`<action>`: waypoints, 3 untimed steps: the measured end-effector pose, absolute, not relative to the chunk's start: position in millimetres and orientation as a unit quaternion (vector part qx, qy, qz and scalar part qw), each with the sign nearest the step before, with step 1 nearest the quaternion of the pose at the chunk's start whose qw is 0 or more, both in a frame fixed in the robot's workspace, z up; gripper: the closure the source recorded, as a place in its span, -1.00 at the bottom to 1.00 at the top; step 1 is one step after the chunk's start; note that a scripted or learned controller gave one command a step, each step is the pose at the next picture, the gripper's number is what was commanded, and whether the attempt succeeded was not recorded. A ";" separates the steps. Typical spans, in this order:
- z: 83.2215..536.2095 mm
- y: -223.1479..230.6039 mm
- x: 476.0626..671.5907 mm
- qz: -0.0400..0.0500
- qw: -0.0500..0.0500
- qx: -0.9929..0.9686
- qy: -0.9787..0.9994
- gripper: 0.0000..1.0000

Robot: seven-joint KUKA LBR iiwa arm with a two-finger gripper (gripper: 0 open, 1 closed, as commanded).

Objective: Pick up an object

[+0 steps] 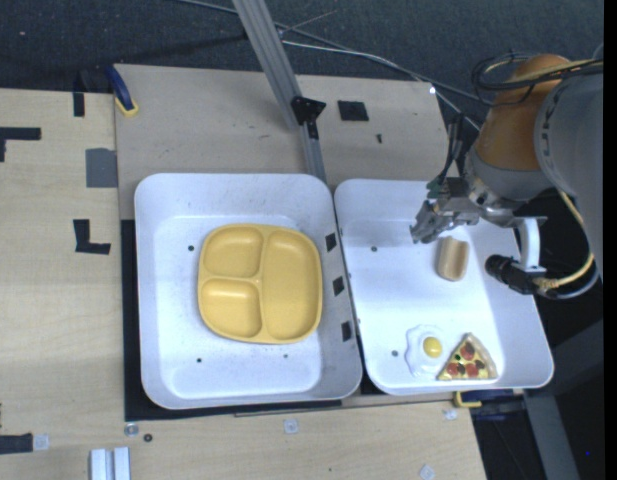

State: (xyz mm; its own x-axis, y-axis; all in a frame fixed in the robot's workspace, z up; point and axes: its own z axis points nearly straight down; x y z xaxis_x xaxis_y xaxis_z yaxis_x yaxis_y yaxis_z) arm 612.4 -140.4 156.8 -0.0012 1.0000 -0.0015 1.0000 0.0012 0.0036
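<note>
In the right bin (pixel 388 298) lie a tan cylinder-shaped object (pixel 451 259), a toy fried egg (pixel 425 348) and a toy pizza slice (pixel 468 360). My gripper (pixel 435 226) hovers at the upper part of the right bin, just above and to the left of the tan cylinder's top end. Nothing shows between its fingers. The egg and pizza slice rest near the bin's front edge, well below the gripper.
The left bin (pixel 168 268) holds a yellow divided plate (pixel 260 283). A metal pole (pixel 278 58) slants down to the gap between the bins. The arm's orange band (pixel 523 118) and cables (pixel 548 278) sit over the right bin's right side.
</note>
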 end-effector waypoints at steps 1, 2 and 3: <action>201.9 -134.2 608.9 0.000 0.001 0.707 0.708 1.00; 263.1 -128.8 605.2 0.001 0.002 0.706 0.708 1.00; 249.2 -75.9 608.4 0.000 -0.001 0.705 0.709 1.00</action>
